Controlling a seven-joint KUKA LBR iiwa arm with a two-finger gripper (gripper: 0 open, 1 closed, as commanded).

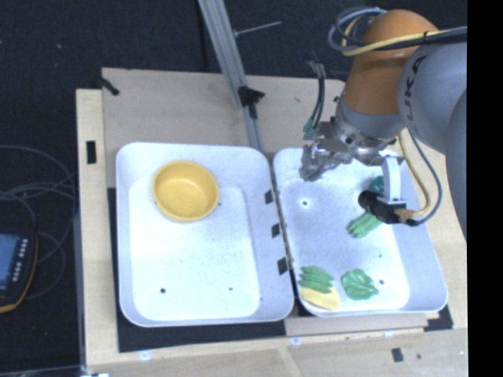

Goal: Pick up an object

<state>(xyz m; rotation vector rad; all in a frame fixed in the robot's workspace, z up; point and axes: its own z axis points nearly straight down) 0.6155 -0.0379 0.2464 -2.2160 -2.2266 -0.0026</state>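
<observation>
Camera view from above takes in two white bins side by side on a wooden bench point(181, 93). The left bin point(189, 289) has a yellow bowl point(186, 190) at its ten o'clock corner. The right bin point(330, 226) carries a green toy point(364, 225) at about three o'clock, and along its six o'clock edge a green leafy piece point(316, 276) lying against a yellow piece point(321, 297), with another green piece point(359, 283) just beside them. The gripper point(313, 166) hangs over the right bin's eleven o'clock corner, well apart from every toy; whether it is open or closed cannot be told, and nothing is seen in its grasp.
</observation>
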